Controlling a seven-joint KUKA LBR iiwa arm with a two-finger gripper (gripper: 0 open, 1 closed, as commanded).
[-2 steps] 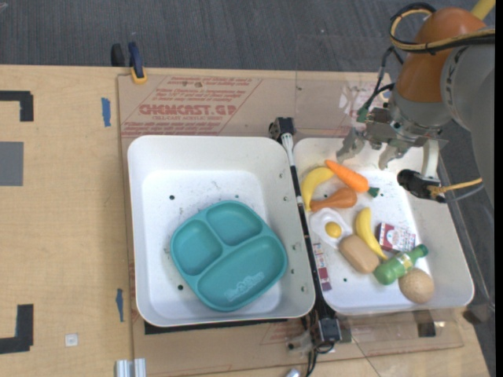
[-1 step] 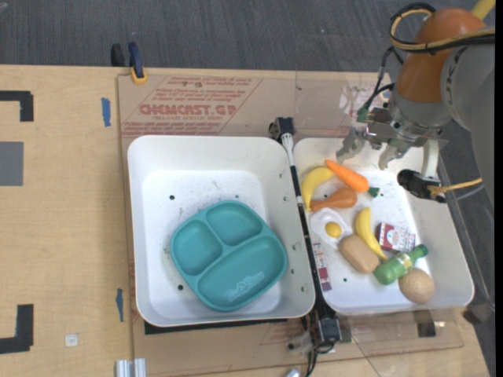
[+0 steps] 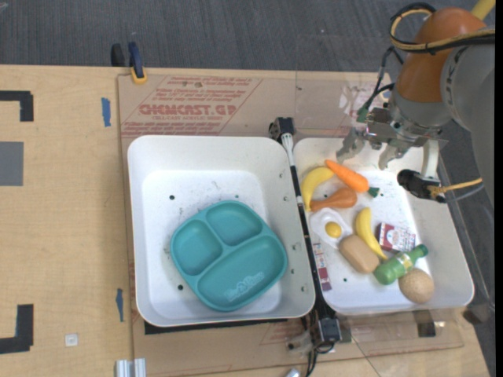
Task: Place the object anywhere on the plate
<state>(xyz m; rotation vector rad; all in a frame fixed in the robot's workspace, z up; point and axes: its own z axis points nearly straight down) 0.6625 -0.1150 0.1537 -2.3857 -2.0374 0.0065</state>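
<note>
over right bin (image 3: 452,234) | hand (image 3: 369,149) fingers spread, holding nothing | divided teal plate (image 3: 228,254) smooth

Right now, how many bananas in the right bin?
2. One banana lies at the bin's left edge beside the carrot; the other banana lies mid-bin, above the bread roll. None visibly hidden.

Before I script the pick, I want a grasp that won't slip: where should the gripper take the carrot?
Probably across the middle of the carrot, coming straight down from above. It lies flat and slanted in the right bin, its narrow width offering two opposed sides; the yellow banana crowds its left end.
</note>
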